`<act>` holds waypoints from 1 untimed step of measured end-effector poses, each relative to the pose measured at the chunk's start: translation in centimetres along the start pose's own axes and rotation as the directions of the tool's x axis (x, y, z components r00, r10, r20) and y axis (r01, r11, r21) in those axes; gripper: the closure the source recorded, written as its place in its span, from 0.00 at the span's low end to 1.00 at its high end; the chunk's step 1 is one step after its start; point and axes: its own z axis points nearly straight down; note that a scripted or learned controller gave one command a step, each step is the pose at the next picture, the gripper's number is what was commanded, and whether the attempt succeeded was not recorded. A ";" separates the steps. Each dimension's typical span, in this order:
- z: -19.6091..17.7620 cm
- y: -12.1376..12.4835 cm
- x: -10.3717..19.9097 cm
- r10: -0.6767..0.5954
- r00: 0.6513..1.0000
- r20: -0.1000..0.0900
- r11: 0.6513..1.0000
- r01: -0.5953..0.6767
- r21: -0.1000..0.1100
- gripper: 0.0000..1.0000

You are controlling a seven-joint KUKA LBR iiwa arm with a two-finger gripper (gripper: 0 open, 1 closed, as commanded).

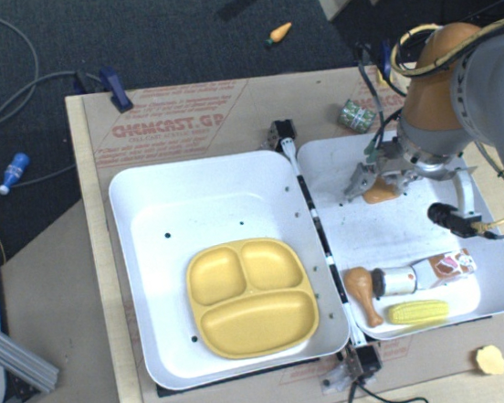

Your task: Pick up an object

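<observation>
My gripper (380,181) is low in the back part of the right bin (339,161), its arm coming in from the right. Its fingers (354,188) stand spread, so it is open. A small tan-orange lump (380,195) lies on the bin floor between and just under them; whether they touch it I cannot tell. Toward the front of the same bin lie a brown drumstick-shaped toy (362,291), a black-and-white cylinder (397,281), a red-and-white packet (448,266) and a yellow corn cob (419,312).
The left bin (143,210) holds a yellow divided plate (251,297). On the bench outside the bins sit a green crumpled item (356,116), a yellow lump (489,359) and a blue clip (115,90). A black cable part (447,216) hangs off the arm over the right bin.
</observation>
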 end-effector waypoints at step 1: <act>0.0 3.7 -3.4 0.001 1.000 0.001 1.000 -0.001 0.000 0.00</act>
